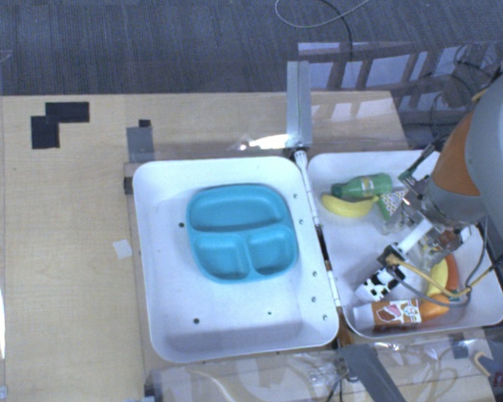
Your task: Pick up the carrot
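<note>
The carrot (452, 274), orange and slim, lies near the front right corner of the right bin (349, 240), partly hidden by a yellow cable. My gripper (398, 215) hangs over the middle of that bin, to the upper left of the carrot and apart from it. It is close to a green bottle (363, 185) and a yellow banana (348, 205). Nothing from the bin shows in its grasp.
A black-and-white cow toy (376, 286) and a brown-labelled bottle (400, 313) lie along the right bin's front wall. The left bin (169, 313) holds a blue divided plate (240, 232). A low wall separates the two bins.
</note>
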